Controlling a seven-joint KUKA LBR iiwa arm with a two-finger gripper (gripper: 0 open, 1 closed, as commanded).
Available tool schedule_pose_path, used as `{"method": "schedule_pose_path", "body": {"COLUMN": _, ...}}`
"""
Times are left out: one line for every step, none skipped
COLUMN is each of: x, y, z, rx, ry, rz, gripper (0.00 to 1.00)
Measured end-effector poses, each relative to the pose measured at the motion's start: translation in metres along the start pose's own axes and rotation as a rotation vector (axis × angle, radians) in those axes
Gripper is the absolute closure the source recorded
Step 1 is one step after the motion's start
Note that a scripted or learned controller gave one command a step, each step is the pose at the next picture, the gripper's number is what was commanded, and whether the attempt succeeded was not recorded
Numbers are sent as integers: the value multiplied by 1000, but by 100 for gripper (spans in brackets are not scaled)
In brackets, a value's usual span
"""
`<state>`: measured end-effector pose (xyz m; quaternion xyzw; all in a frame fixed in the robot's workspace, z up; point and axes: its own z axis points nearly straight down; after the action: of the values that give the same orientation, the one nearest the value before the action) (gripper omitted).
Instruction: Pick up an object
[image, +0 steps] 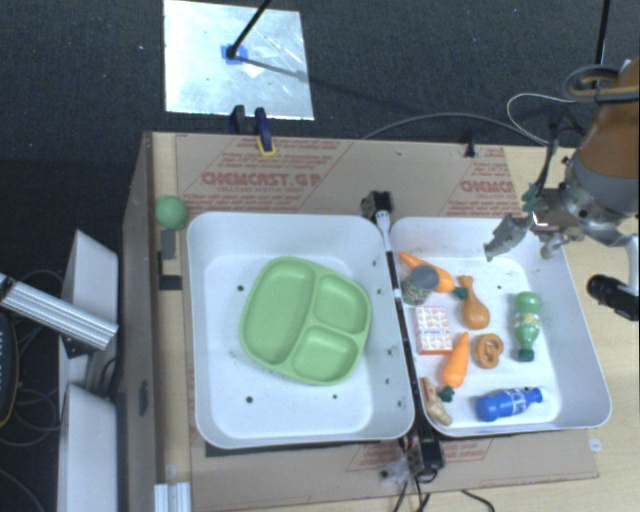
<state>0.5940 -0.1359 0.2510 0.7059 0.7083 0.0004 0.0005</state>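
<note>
Over the far right corner of the right bin (590, 395) hangs the pincer (522, 236), well above the bin floor; one grey finger juts left and another dark part shows beside it, but whether they are spread or pressed together I cannot tell, and nothing shows between them. The arm (608, 160) is cut off by the right side of the view.

Things crowd the left and near parts of this bin. An orange carrot with a grey lump (422, 278) lies by the far left wall, touching the divider rim. Just right of it is a drumstick (473, 306), then a green bottle (526, 322) standing apart with bare white floor around it and toward the right wall. A pink-checked card (433, 329) lies near the divider, with a second carrot (456, 362) and a pretzel (489, 351) close by. A blue bottle (507, 402) lies on its side along the near rim. A small tan piece (437, 402) in the near left corner is hard to make out.

The far right stretch of floor under the pincer is open. The left bin (215, 400) holds a green divided plate (306, 319), with wide bare margins on all sides. A green ball (171, 211) sits on the bench (300, 170) outside the left bin's far left corner.
</note>
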Motion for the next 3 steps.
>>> {"method": "schedule_pose_path", "body": {"x": -9, "y": -2, "z": 145, "rx": 3, "ry": 0, "rz": 2, "gripper": 0}}
{"method": "schedule_pose_path", "body": {"x": 15, "y": 54, "z": 167, "rx": -1, "ry": 0, "rz": -1, "gripper": 0}}
{"method": "schedule_pose_path", "body": {"x": 15, "y": 54, "z": 156, "rx": -1, "ry": 0, "rz": -3, "gripper": 100}}
